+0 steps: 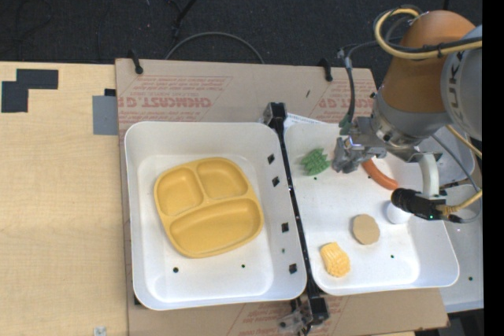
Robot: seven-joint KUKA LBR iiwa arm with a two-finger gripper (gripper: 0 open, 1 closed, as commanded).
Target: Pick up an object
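Note:
My gripper [344,159] hangs low over the upper middle of the right bin [429,273]. Just left of it lies a green leafy toy [315,162], close to the fingertips but apart from them. An orange carrot-like piece [381,174] lies right of the gripper, partly hidden under the wrist. A tan round disc [365,230] and a yellow corn cob [335,259] sit nearer the front of the same bin. Nothing shows between the fingers.
The left bin [142,169] holds a yellow divided plate [208,205]. A black divider rail [287,193] runs between the two bins. Cardboard lies under both bins, with wooden bench surface to the left.

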